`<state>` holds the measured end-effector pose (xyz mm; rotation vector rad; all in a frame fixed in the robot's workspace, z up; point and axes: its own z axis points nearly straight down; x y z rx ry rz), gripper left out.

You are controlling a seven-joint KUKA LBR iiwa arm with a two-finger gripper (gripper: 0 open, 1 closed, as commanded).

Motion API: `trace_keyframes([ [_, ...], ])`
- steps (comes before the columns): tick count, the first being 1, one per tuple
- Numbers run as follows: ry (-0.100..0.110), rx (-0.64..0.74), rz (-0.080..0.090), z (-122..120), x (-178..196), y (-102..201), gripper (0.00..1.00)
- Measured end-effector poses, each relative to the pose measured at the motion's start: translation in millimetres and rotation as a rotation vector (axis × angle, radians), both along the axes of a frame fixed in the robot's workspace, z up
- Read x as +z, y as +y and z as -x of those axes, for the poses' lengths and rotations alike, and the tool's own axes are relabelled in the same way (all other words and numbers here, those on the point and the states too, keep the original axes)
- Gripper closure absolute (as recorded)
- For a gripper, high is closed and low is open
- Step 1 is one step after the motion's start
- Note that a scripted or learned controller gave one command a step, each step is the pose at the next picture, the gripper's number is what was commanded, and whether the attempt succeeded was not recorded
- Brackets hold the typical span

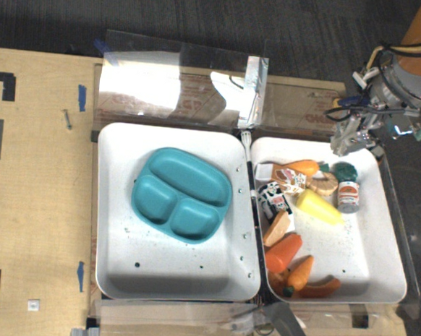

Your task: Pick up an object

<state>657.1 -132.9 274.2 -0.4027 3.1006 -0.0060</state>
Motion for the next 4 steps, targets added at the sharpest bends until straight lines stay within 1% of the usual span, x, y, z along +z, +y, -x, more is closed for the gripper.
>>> trace_keyframes([
  [1,0.018,0.132,-0.003,-7.9,-90.9,-88.0,1.0],
  [2,0.014,0.163,-0.004,-10.5,-154.2,-42.5,1.0],
  [3,-0.007,0.476,0.01,-17.2,-176.7,-56.9,1.0],
  [4,0.006,0.757,0.008,-13.2,-183.5,-44.8,1.0],
])
